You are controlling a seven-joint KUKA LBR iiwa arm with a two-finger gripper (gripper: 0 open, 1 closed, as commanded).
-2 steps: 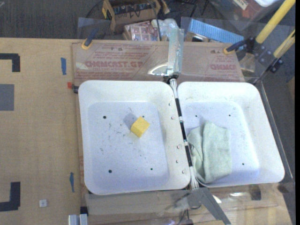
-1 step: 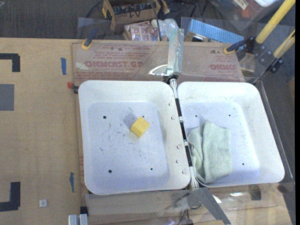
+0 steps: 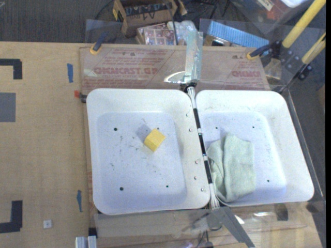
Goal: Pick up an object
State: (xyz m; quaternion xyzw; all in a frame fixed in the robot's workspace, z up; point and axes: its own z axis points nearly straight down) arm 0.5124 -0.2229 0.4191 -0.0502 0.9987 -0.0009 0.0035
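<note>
You cannot tell the gripper's state here. The block [image 3: 154, 139] lies alone in the left bin [image 3: 103, 107], the cloth [image 3: 235, 164] in the right bin [image 3: 274, 107]. Come straight down on the block, square to its sides.

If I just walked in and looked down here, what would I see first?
Probably the small yellow block, bright against the floor of the left white bin, near its middle. Next, the crumpled pale green cloth in the right white bin, bunched against the edge where the two bins meet.
</note>
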